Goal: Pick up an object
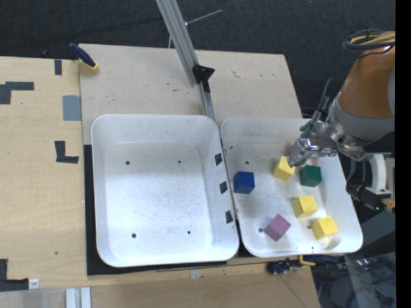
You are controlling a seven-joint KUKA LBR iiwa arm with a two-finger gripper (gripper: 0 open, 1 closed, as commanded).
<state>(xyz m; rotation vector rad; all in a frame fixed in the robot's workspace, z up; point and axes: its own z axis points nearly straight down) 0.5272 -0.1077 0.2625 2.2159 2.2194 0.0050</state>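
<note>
The yellow block (284,169) sits in the right bin (257,133), near the top of the group of blocks. The hand (299,154) is right above its top right corner and looks like it is touching it. I cannot tell if the hand is apart or together, because it is small and shiny and partly covers itself. I cannot tell if the block is really held.

Just to the right of that block is a green block (311,175). A blue block (243,182) sits to the left, close to the wall between the two bins. Lower down there is a second yellow block (305,205), and a third yellow block (324,226) near the bottom right corner. A purple block (277,226) sits near the bottom edge.

The left bin (103,172) is beside the right bin, and their walls touch. Both bins rest on the wooden worktop (135,76). The arm (366,101) comes in from the right, with its orange band up high.
</note>
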